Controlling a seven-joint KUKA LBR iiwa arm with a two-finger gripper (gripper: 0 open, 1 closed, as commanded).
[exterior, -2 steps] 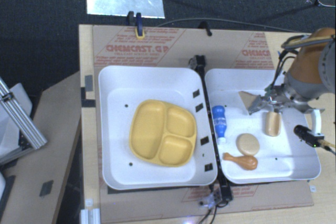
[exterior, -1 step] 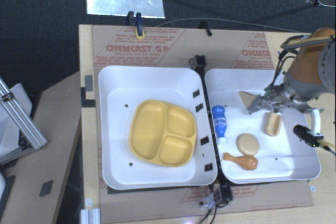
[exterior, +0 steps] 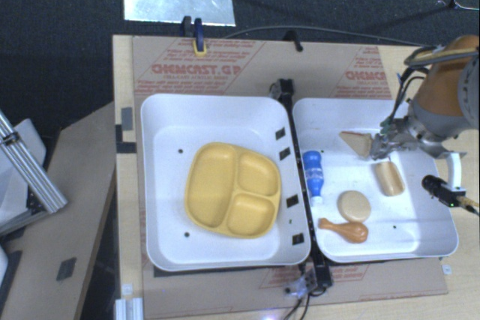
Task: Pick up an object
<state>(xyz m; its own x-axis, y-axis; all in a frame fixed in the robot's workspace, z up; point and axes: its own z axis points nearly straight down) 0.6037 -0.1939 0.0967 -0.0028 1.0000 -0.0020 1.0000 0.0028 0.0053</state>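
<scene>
Dark carpet is surrounding a bench (exterior: 225, 56) topped with printed cardboard, two shallow white bins sitting side by side on it. Left bin (exterior: 161, 161) is holding a yellow divided plate (exterior: 232, 189). Right bin (exterior: 427, 232) is holding a blue-and-white bottle (exterior: 313, 174) lying against its left wall, a round tan bun (exterior: 353, 205), an orange-brown drumstick toy (exterior: 345, 229) just below it, a tan bread-loaf piece (exterior: 388, 178), and a tan wedge (exterior: 355, 141) near the top. Gripper (exterior: 381, 146) is reaching in from the right, hanging just above the loaf piece beside the wedge; can't tell how its jaws are standing, nothing visibly held.
</scene>
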